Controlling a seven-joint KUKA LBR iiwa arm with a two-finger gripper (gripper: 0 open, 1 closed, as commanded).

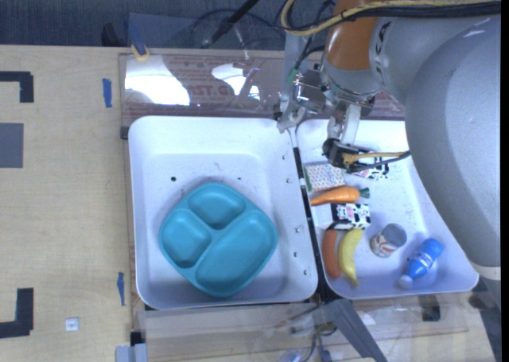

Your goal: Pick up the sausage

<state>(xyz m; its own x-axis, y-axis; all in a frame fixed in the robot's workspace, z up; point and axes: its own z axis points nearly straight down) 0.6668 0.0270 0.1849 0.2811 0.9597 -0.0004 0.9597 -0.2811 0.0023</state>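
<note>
Metal gripper [296, 110] on the grey-and-orange arm is hanging over the far end of the seam where the two shallow white plastic bins are meeting. Can't tell from this angle if it's released or clenched. Smooth, reddish-brown, rounded sausage [331, 252] is lying lengthwise in the near left corner of the right bin [445, 273], just beside that bin's left wall and well apart from the gripper. Curved yellow banana [349, 254] is lying alongside the sausage on the side away from the wall, touching it. Small black-and-white cow-patterned block [352, 215] is sitting just beyond the banana's far tip. Tapered orange carrot with a green top [338, 195] is lying crosswise behind that block. Flat, pale checkered card [318, 173] is lying behind the carrot, near the wall. Small round grey can [387, 239] is sitting near the banana, toward the bin's middle. Glossy blue plastic bottle [420, 261] is lying tilted next to the can, toward the near right corner. Left bin [159, 145] is holding a teal, rounded-square plastic plate with three compartments [219, 239].
</note>
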